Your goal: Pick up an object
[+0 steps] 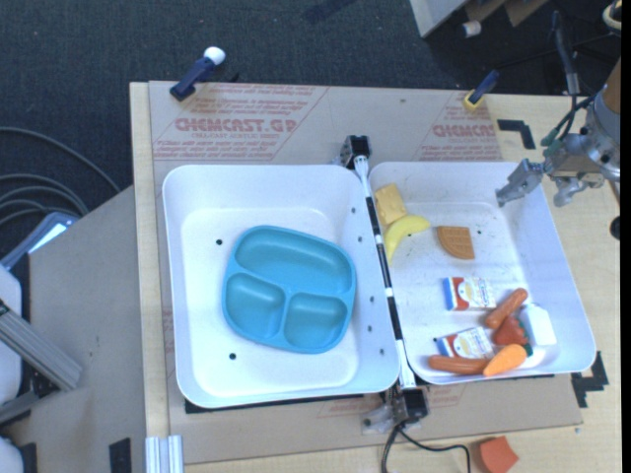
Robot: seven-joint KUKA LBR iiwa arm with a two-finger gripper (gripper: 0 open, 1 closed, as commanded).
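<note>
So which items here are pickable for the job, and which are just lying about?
Job:
gripper
banana
cookie
cartons
carrot
sausage

Lying about:
blue plate
blue clamp
orange block

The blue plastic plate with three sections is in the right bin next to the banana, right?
Not quite. The camera view shows the blue plastic plate with three sections lying in the left white bin, alone. The yellow banana is in the right white bin, by the divider between the bins.
</note>
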